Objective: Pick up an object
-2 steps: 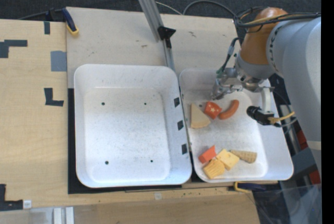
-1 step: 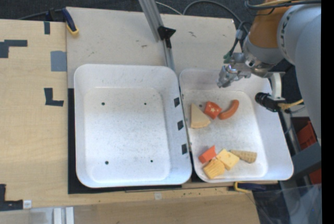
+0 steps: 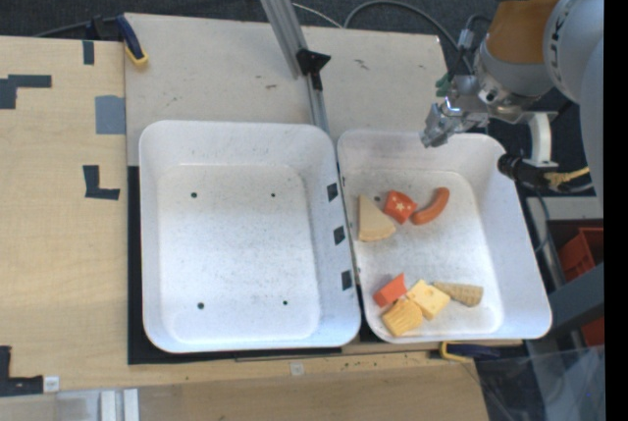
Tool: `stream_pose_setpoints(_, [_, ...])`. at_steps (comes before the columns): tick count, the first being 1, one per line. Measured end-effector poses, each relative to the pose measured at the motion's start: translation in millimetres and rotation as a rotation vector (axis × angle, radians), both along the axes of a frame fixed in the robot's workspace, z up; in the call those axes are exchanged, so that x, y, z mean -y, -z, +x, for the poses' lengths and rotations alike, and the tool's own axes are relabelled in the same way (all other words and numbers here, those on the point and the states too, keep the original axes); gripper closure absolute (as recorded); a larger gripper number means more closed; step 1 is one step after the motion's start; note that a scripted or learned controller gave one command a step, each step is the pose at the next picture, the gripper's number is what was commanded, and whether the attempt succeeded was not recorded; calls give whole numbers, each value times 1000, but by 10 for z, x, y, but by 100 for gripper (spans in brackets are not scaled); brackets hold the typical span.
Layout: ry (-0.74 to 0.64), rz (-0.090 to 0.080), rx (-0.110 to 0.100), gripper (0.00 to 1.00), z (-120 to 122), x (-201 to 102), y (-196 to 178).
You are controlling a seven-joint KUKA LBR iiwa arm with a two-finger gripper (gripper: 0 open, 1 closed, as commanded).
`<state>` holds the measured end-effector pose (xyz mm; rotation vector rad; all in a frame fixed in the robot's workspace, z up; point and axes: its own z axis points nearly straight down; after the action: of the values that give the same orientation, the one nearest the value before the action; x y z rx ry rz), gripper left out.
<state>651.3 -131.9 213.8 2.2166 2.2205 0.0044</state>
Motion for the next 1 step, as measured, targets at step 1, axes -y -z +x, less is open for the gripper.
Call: stream_pose_setpoints(1, [0,1,-7,100,-76,-451,36])
